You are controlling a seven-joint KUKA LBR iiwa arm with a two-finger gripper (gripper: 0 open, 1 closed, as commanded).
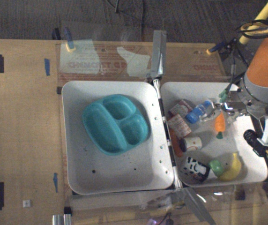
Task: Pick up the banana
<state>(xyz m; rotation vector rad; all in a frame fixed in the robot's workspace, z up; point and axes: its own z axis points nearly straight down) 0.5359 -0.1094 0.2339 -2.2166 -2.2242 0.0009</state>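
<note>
Banana [232, 167] clear of the jaws

The arm [264, 74] comes in from the right edge of the camera view, seen almost end-on from above. Its orange band [266, 60] sits uppermost, with the grey wrist [260, 93] just below it. The gripper [226, 105] juts leftward from the wrist. Its end is a cluster of metal parts too small to read.
</note>
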